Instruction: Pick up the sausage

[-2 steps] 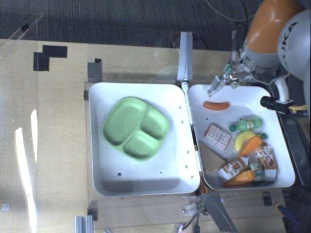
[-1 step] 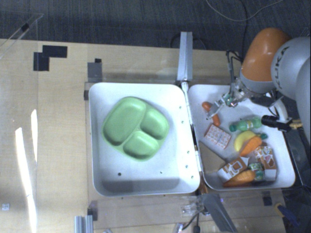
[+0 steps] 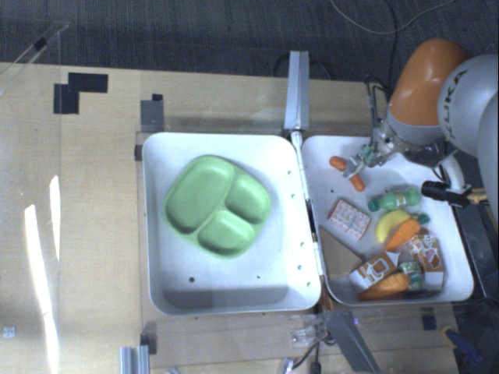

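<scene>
Sausage (image 3: 348, 172) lies in the right bin (image 3: 460, 283), near its far-left corner, as small orange pieces on the white floor. Hand (image 3: 368, 159) hangs just beside it, touching or nearly so; its state cannot be told. Left bin (image 3: 156, 209) holds a green divided plate (image 3: 217, 206).

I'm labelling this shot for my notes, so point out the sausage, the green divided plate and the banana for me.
sausage (image 3: 337, 163): camera view, on its orange-red end in the right bin.
green divided plate (image 3: 217, 205): camera view, on the ridge where its compartments meet.
banana (image 3: 391, 224): camera view, on the middle of its yellow curve.
</scene>
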You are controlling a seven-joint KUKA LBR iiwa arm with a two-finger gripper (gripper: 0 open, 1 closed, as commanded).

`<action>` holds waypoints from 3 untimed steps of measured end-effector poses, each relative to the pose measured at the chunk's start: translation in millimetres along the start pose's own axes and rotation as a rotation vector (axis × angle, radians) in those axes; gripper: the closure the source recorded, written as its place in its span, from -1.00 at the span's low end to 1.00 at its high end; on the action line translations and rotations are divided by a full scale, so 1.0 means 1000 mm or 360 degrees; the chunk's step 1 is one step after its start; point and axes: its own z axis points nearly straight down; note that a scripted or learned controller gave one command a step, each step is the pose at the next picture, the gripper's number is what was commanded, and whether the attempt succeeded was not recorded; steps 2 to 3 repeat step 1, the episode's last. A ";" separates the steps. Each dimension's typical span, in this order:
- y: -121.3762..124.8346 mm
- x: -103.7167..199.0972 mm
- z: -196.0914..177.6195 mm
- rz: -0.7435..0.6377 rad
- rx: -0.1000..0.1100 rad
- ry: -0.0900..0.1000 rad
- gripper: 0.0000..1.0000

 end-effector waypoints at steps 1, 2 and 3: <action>0.025 0.051 -0.118 -0.0612 0.0007 0.0006 1.00; 0.025 0.051 -0.118 -0.0612 0.0007 0.0006 1.00; 0.025 0.051 -0.118 -0.0612 0.0007 0.0006 1.00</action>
